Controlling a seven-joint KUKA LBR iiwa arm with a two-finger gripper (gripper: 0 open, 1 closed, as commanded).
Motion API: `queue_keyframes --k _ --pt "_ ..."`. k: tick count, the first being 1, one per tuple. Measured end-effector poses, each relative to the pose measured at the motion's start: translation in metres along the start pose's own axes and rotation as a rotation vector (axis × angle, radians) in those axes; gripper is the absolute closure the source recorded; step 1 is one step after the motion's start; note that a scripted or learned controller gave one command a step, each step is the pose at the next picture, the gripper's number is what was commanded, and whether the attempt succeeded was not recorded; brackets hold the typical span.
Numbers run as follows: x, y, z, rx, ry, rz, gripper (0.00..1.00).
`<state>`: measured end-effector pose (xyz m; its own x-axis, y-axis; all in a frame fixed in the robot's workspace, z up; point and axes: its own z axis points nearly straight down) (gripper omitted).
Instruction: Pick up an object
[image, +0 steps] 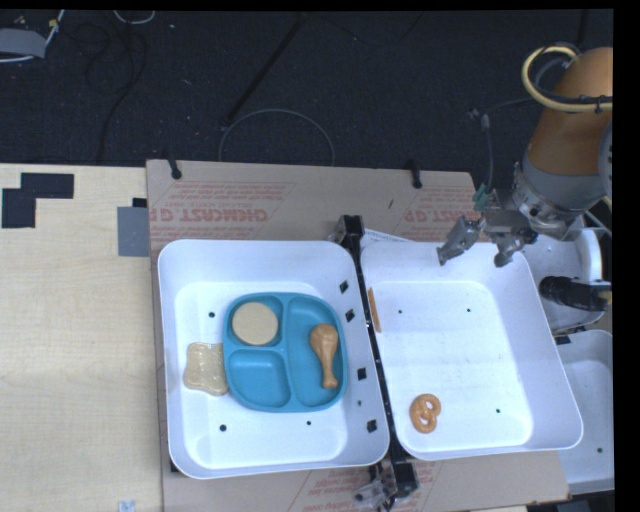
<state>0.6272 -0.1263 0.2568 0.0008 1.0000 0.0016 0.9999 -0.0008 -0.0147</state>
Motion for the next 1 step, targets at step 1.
queue_keyframes --k 1 --pt "-0.0001 0.002 -0.0081 -0.014 -0.002 -0.002 0.0"
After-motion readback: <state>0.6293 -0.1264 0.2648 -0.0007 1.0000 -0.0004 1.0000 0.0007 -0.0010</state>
